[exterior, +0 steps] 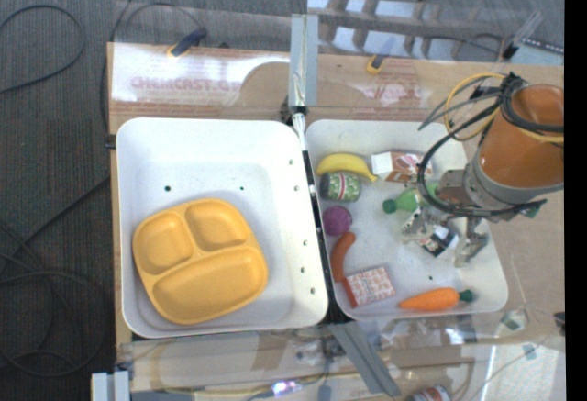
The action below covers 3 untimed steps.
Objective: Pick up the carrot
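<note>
The claw point(447, 239) hangs low over the right bin, right of centre in the frame, with nothing between its fingers; how wide it stands I cannot tell, since cables and metal parts blur together there. Above it the arm point(523, 147) shows its orange band, coming in from the right edge with black and yellow cables looping off it.

The bench point(206, 83) fills the middle of the picture, brown with faded lettering along its upper part. On it sit two white bins side by side. The left bin point(197, 147) holds a yellow divided tray point(199, 259) in its lower left part. The right bin point(495, 284) holds the smaller items.

The carrot point(431, 300) lies flat near the lower right corner of the right bin, orange with its green end pointing right, below the claw and clearly apart from it. Just left of it sits a small red-checked packet point(369, 284), and beside that, leaning along the bin's left wall, a reddish sausage point(341, 254). Above the sausage is a purple round thing point(337, 220), then a green can point(340, 186) lying on its side, with a banana point(346, 164) touching its top. A brown and white packet point(396, 165) lies to the banana's right, and a small green piece point(401, 202) sits just left of the claw
</note>
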{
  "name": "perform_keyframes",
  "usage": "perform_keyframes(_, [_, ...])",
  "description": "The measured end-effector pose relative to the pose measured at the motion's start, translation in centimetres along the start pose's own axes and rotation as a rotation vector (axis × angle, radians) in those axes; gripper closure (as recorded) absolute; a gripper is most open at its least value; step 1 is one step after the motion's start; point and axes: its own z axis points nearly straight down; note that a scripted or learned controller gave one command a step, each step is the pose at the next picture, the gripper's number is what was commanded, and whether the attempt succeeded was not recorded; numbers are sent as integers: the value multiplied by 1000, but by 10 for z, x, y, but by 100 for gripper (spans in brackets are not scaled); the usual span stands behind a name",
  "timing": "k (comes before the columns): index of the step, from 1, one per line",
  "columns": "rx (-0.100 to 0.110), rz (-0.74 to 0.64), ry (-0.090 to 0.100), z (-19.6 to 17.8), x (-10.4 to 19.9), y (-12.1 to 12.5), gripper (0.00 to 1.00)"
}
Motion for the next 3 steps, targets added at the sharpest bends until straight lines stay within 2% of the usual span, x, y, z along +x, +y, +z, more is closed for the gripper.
perform_keyframes(1, [7,53,2,13,-22,-9,0])
perform_keyframes(2, [12,55,-5,2,-25,-10,100])
perform_keyframes(3, [2,-5,-1,-88,-54,-24,100])
